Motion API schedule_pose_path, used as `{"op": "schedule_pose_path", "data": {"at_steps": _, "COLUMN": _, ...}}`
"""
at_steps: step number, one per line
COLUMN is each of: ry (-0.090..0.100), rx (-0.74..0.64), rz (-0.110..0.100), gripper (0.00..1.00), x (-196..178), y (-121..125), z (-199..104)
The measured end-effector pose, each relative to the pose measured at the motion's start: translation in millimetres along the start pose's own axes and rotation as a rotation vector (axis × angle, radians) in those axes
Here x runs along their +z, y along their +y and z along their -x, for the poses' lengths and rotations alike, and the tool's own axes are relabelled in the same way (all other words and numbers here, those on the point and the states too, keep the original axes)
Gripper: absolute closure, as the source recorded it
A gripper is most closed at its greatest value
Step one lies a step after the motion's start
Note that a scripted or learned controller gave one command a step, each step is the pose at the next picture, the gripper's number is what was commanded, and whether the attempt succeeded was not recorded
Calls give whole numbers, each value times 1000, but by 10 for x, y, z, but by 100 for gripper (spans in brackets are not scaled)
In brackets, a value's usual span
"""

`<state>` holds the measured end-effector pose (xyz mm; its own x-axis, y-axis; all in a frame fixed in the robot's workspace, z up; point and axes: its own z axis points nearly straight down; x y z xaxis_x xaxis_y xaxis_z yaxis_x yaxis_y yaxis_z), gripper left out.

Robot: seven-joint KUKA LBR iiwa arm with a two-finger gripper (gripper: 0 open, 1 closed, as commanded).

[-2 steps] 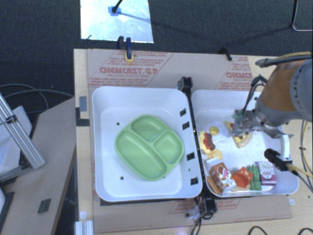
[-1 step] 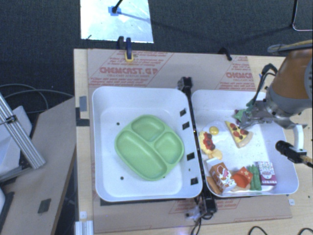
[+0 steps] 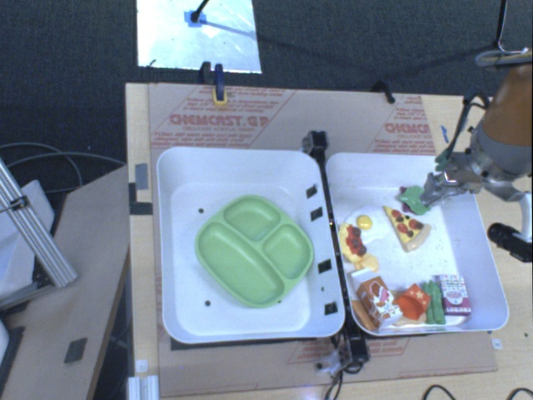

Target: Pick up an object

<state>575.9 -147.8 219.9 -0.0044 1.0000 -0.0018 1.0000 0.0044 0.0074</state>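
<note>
A: Which object is the arm going for?

B: I think the small green thing (image 3: pixel 411 198), near the back of the right bin (image 3: pixel 487 248). It lies on the white floor just beside the pizza slice (image 3: pixel 407 228), and the gripper (image 3: pixel 435 192) is right at its edge.

A: Does the gripper hold it already?

B: I cannot tell. The fingers look narrow and they point down and to the left, toward the green thing, but the picture is too small to show if something is between them.

A: How will the green thing handle, in your opinion?

B: It seems flat, small and light, maybe soft plastic or rubber like a toy leaf. So weight is no problem, but a thin piece can slip out or bend. I would take it across its narrow side, low to the floor of the bin.

A: What else is near?

B: The pizza slice is closest and could be pushed. Further to the front are a yellow toy with red pieces (image 3: pixel 357 238), a small carton (image 3: pixel 377 300), an orange and green toy (image 3: pixel 419 302) and a little box (image 3: pixel 454 294) in the front corner.

A: And the other bin?

B: The left bin (image 3: pixel 179 182) has a green divided plate (image 3: pixel 254 250). Both bins stand on the tabletop (image 3: pixel 275 115).
</note>
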Motion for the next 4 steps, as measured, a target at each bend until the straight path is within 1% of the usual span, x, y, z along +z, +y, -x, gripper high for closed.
{"op": "schedule_pose_path", "data": {"at_steps": 1, "ry": 3, "rx": -5, "rz": -5, "gripper": 100, "x": 64, "y": 115, "z": -521}}
{"op": "schedule_pose_path", "data": {"at_steps": 2, "ry": 4, "rx": -7, "rz": -5, "gripper": 100, "x": -77, "y": 110, "z": -1134}}
{"op": "schedule_pose_path", "data": {"at_steps": 3, "ry": 3, "rx": -3, "rz": -6, "gripper": 100, "x": -126, "y": 150, "z": -1351}}
{"op": "schedule_pose_path", "data": {"at_steps": 4, "ry": 2, "rx": -2, "rz": -6, "gripper": 100, "x": 3, "y": 214, "z": -1455}}
